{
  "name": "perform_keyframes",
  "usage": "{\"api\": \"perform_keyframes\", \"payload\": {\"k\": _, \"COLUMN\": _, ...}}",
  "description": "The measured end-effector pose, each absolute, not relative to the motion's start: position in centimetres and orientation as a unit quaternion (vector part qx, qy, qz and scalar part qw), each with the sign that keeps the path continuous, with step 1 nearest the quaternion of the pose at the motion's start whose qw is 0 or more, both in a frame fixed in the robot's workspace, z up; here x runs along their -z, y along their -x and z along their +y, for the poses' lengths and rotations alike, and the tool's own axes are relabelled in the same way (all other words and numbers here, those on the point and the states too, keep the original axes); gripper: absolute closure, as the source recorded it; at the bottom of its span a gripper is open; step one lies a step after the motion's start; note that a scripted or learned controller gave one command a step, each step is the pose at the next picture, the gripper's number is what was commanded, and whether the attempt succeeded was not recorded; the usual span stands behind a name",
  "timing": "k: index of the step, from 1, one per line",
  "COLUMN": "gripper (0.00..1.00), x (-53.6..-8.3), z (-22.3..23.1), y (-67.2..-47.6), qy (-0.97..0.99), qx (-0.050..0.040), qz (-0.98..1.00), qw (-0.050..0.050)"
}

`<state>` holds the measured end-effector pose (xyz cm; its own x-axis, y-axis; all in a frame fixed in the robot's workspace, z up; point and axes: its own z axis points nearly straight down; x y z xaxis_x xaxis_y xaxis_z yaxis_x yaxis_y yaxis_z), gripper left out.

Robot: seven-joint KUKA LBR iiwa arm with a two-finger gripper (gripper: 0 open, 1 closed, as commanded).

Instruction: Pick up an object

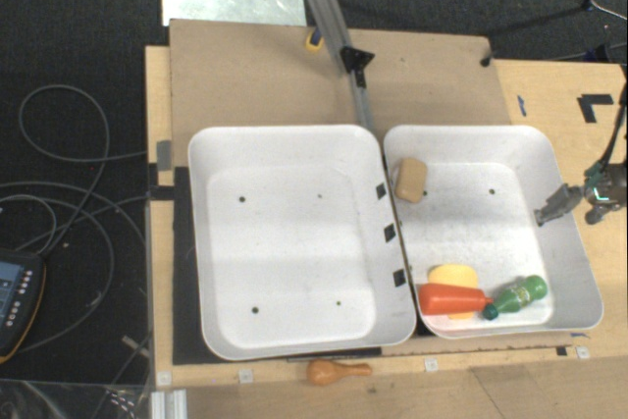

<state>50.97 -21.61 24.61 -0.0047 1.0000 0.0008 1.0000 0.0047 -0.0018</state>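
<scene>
The green bottle (515, 296) lies in the near right corner of the right bin (564, 289), its long axis running left-right and tilted slightly, cap end touching the orange carrot (449, 299). The hand (567, 203) hangs over the bin's right rim, farther back; its grip cannot be told, and nothing shows in it.

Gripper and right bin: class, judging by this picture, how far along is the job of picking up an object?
Done: nothing looks lifted. The tan block, yellow piece, orange carrot and green bottle all lie in the right bin. In hand: the gripper sits at that bin's right rim, apart from them. Left: reach one, grasp, lift.
</scene>
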Motion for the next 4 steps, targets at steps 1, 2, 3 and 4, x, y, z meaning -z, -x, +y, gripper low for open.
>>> {"api": "perform_keyframes", "payload": {"k": 1, "gripper": 0.0, "x": -24.8, "z": -21.6, "y": -51.0, "qy": 0.706, "qx": 0.0005, "qz": -0.709, "qw": -0.001}}
{"api": "perform_keyframes", "payload": {"k": 2, "gripper": 0.0, "x": -19.4, "z": -21.3, "y": -52.1, "qy": 0.706, "qx": -0.0004, "qz": -0.708, "qw": 0.001}}
{"api": "perform_keyframes", "payload": {"k": 3, "gripper": 0.0, "x": -13.4, "z": -21.5, "y": -52.7, "qy": 0.707, "qx": -0.0006, "qz": -0.707, "qw": 0.001}}
{"api": "perform_keyframes", "payload": {"k": 4, "gripper": 0.0, "x": -8.8, "z": -21.4, "y": -52.7, "qy": 0.707, "qx": -0.0004, "qz": -0.707, "qw": 0.001}}
